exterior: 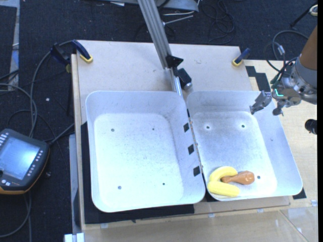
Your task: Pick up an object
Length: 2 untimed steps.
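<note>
Gripper (267, 104) hangs open and empty over the right bin's (282, 150) far right edge. The banana (222, 181) and a brown item (241, 177) touch at the near rim — descend centred on one, clear of the wall.

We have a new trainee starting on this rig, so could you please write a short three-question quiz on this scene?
1. True or false: the banana lies in the left bin.
2. What touches the banana? A) an orange-brown chicken-leg toy B) a blue clamp C) the pendant
3. Fill in: the gripper hovers over the right bin's ____ corner, far or near.

Key: 1 false, it lies in the right bin. 2 A. 3 far, well apart from both objects.
</note>
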Each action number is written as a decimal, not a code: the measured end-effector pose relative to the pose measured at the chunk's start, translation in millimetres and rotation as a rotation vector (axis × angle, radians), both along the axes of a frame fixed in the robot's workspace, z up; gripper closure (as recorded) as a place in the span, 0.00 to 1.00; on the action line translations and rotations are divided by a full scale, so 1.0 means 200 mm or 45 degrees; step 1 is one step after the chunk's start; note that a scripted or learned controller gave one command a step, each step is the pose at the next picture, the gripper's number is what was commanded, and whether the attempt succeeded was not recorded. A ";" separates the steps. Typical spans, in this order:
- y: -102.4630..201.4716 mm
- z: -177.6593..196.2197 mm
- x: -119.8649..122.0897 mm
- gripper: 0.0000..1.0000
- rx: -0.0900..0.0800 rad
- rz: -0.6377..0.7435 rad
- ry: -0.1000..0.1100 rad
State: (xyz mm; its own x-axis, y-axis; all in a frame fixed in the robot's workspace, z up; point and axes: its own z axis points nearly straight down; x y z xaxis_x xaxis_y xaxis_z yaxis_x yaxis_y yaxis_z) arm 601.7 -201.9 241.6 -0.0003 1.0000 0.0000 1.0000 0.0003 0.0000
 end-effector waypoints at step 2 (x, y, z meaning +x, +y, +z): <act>0.00 -0.21 0.00 0.00 0.001 0.000 0.004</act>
